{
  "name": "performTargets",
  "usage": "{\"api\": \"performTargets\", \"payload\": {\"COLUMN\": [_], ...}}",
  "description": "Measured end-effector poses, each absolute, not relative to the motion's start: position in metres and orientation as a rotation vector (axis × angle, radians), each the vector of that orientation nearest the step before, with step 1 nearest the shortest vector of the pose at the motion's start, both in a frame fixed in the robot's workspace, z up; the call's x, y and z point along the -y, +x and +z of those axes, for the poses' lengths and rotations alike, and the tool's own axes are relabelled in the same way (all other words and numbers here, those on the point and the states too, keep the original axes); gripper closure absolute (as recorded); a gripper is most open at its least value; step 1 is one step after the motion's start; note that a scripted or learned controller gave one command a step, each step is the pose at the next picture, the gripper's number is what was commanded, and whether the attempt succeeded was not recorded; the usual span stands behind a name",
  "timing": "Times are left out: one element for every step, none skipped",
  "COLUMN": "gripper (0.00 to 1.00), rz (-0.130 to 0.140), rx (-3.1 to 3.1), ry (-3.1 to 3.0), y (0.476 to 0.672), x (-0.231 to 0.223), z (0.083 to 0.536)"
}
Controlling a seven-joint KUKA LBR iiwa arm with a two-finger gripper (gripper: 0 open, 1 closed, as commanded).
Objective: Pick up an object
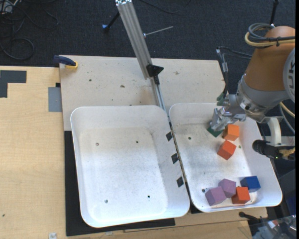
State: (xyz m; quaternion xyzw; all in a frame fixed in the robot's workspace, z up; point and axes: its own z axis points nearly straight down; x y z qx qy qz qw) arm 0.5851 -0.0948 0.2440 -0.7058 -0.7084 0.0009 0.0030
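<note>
Camera view: claw (220, 125) beside orange block (232, 131).

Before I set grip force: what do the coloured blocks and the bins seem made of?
Purple blocks: probably foam or painted wood, matte, no glare. Red-orange block: same matte look. Right bin: likely moulded plastic, smooth rounded rim, speckled floor.

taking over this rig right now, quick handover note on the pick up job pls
Tool: low at the far end of the right bin, beside a dark green block and an orange block. Can't tell if it grips anything.
Things: a second orange block mid-bin; two purple blocks, a blue block and a small orange block in the near corner.
Left bin: no blocks in it.
Done: nothing visibly lifted.
Left: secure one block and raise it.
</note>
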Motion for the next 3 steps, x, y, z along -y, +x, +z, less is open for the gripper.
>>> {"api": "performTargets", "payload": {"gripper": [1.00, 1.00, 1.00], "rz": [0.001, 0.002, 0.005], "rx": [2.222, 2.222, 2.222], "ry": [-2.213, -2.213, -2.213], "y": [0.573, 0.553, 0.538], "x": [0.039, -0.010, -0.060], "z": [0.249, 0.254, 0.236]}}
